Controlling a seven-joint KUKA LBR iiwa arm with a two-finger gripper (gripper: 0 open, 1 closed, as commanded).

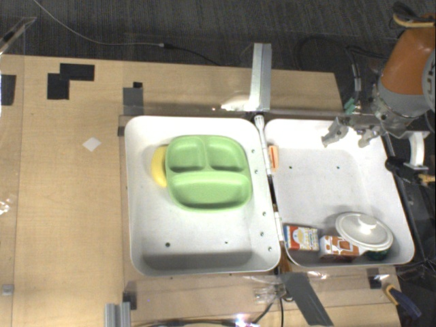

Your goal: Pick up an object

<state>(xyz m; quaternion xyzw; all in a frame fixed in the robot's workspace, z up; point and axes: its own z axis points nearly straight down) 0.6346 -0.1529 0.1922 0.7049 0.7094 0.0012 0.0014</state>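
White lidded bowl (near corner) well apart from gripper.

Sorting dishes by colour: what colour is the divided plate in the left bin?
Light green, seen clearly in the camera view: the plate.

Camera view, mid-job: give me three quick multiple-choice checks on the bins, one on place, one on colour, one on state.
1. Where does the divided plate lie?
A. left bin
B. right bin
C. on the bench
2. What colour is that plate?
A. red
B. green
C. blue
3. How do the gripper fingers stand?
A. shut on the carton
B. shut on the plate
C. apart, with nothing between them

1 A: the divided plate rests in the left bin.
2 B: it is plainly green.
3 C: the gripper hovers over the right bin, far from the carton.
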